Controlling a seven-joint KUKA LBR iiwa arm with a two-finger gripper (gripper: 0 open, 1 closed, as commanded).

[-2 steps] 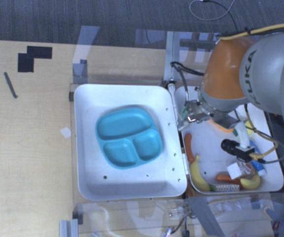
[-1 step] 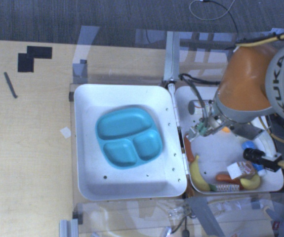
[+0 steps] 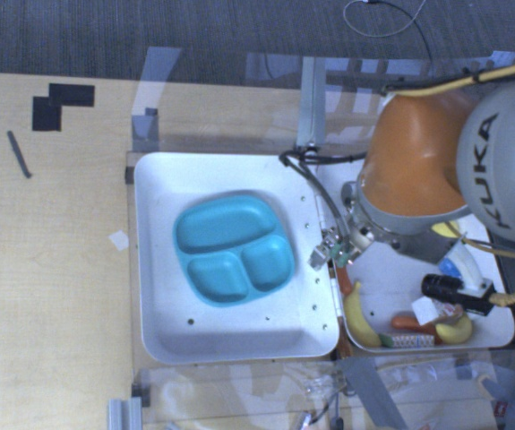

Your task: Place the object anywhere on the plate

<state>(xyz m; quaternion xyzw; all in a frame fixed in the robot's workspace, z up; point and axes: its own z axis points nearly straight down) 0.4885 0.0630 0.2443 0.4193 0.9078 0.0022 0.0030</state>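
A blue plate [image 3: 233,247] with three compartments lies in the middle of the left white bin [image 3: 163,330]. Nothing rests on the plate. My gripper [image 3: 327,253] hangs over the wall between the two bins, just right of the plate's right edge. The orange and grey arm covers most of the right bin [image 3: 499,337]. Below the gripper in the right bin lie a yellow banana [image 3: 359,315] and a small orange piece [image 3: 343,281]. I see nothing clearly held in the gripper.
A red-orange item [image 3: 409,322], a second yellow item [image 3: 455,330] and a blue item [image 3: 452,267] lie in the right bin's near part. Black tape marks [image 3: 60,104] and a dark stick [image 3: 19,153] sit on the wooden bench at left.
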